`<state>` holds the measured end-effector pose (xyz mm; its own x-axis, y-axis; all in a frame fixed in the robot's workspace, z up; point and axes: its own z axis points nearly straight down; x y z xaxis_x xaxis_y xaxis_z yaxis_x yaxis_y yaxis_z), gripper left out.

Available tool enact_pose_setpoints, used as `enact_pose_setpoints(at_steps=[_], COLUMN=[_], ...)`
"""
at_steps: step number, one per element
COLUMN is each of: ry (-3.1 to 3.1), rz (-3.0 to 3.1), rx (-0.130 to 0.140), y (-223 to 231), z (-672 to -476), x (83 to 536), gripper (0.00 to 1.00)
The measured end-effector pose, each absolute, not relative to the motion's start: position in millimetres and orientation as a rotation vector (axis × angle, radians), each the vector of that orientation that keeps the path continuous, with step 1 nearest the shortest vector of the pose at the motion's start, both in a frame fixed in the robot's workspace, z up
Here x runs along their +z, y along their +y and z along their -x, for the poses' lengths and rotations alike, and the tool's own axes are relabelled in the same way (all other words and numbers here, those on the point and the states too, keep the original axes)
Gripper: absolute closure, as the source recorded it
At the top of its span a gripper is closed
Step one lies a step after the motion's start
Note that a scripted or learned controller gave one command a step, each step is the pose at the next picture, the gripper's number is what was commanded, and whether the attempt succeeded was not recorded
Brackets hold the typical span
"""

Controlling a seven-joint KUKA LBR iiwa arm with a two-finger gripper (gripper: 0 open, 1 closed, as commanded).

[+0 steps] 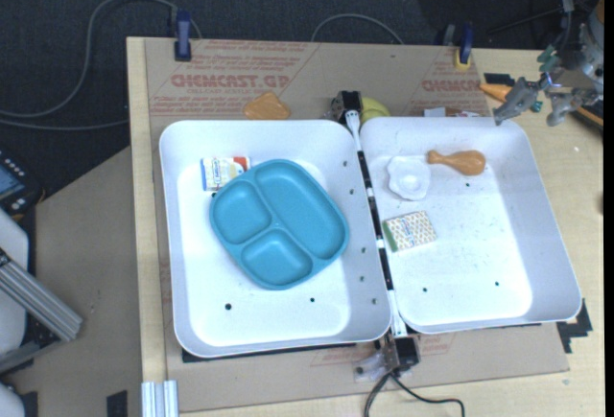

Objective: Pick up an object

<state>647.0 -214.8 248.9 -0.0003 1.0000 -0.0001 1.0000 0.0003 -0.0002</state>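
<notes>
Gripper (539,99) hovers off the right bin's (537,214) far right corner, above the bench, holding nothing; whether it's wide or narrow, cannot tell. Candidate objects lie in that bin's near-left area: drumstick toy (458,159), white cup-like piece (408,180), small patterned packet (410,231). Blue divided plate (278,221) fills the left bin (192,243), covering part of a small carton (223,170).

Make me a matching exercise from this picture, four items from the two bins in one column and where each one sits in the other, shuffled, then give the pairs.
Things:
1. blue divided plate
2. toy chicken drumstick
3. small carton
4. patterned sponge

Places:
A. right bin, near the divider, toward the front
B. left bin, middle
C. right bin, far side
D. left bin, far-left, tucked against the plate's edge

Pairs: 1-B, 2-C, 3-D, 4-A
</notes>
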Motion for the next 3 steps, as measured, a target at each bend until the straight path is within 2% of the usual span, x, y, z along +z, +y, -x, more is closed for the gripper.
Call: enact_pose_setpoints(at_steps=[1, 2, 3], ry=[-2.212, -2.229, -2.241], rz=[2.216, 2.219, 2.237], rx=[0.010, -0.002, -0.015], y=[-223.4, -186.0, -191.6], z=[-626.0, -668.4, -673.1], x=[137.8, 83.6, 107.4], gripper=[0.00, 0.00, 1.00])
